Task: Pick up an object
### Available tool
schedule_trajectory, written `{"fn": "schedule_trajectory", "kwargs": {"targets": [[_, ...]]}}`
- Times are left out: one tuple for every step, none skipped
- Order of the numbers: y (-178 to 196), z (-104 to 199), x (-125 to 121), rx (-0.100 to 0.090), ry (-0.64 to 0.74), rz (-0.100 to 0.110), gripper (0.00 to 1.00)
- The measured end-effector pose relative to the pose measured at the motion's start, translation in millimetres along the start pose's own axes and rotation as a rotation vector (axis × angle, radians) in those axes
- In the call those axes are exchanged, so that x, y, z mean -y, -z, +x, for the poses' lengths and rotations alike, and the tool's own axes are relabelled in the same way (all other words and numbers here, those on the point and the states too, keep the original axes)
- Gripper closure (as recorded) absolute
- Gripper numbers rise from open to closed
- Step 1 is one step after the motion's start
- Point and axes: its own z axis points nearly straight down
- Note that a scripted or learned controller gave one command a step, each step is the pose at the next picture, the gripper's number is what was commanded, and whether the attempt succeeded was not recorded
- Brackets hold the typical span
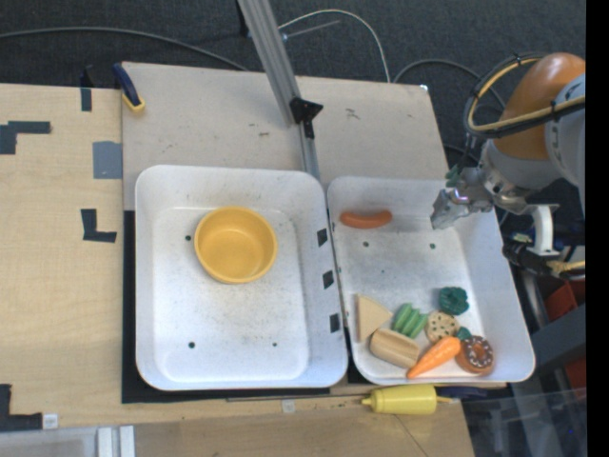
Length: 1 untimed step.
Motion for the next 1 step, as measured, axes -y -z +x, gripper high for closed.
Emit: {"fn": "schedule_trajectory", "kwargs": {"targets": [[59.7,0.8,6.6,0.0,0.001,-0.002,1.0]]}}
